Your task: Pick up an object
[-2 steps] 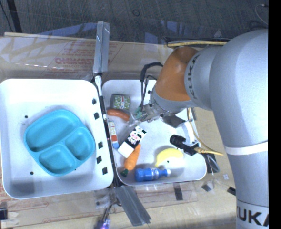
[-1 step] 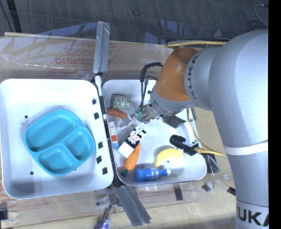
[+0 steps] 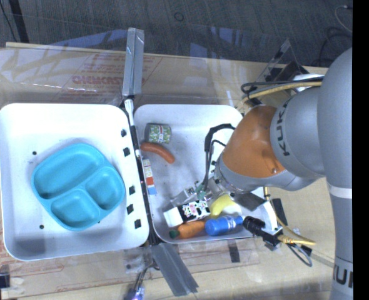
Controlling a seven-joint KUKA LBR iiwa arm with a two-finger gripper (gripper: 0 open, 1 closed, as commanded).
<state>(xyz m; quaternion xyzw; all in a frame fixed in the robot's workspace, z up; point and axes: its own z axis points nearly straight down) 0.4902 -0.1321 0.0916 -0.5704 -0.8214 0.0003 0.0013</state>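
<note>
Lemon (image 3: 222, 202) | lying near right bin (image 3: 184, 114) corner | likely light, firm, slippery; gripping across middle | jaws' state untellable

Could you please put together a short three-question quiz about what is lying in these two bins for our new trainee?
1. True or false: the blue tray lies in the left bin.
2. Which lies nearest the right bin's far wall?
A. the carrot
B. the green can
C. the blue bottle
3. Fill in: the sausage lies just on the near side of the ____.

Key:
1. True.
2. B; the carrot and blue bottle lie along the near wall, below the arm.
3. Green can.
</note>
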